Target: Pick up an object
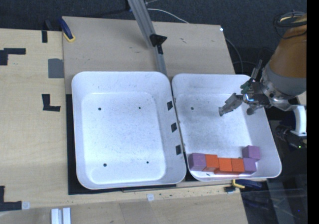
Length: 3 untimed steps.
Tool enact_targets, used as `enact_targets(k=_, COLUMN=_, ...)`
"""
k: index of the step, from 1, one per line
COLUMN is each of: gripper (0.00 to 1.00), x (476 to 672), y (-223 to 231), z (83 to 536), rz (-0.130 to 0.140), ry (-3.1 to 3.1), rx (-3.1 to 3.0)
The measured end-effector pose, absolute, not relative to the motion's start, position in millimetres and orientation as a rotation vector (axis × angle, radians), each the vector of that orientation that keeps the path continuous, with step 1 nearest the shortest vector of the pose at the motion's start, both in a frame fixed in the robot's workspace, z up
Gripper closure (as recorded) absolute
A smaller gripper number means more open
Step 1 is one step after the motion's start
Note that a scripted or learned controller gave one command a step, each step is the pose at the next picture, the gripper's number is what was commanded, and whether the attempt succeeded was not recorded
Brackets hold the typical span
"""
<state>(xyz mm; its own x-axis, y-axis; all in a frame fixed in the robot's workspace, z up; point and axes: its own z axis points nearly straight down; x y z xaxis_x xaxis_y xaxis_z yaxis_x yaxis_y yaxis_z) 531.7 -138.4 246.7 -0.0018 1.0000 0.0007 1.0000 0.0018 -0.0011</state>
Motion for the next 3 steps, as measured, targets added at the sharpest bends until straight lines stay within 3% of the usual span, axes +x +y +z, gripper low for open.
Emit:
enact_targets(k=1, gripper=0.00, x=581.0, y=-120.0, z=241.8, rz=-0.002, ry=-2.227, rx=-2.216)
enact_targets(k=2, gripper=0.00, x=522.9, y=-130.0, z=126.8, rz=0.011, ry=-2.213, rx=-2.216)
enact_targets(k=3, gripper=0.00, x=528.0, y=-136.1, z=138.2, rz=0.002, ry=-2.222, rx=-2.219)
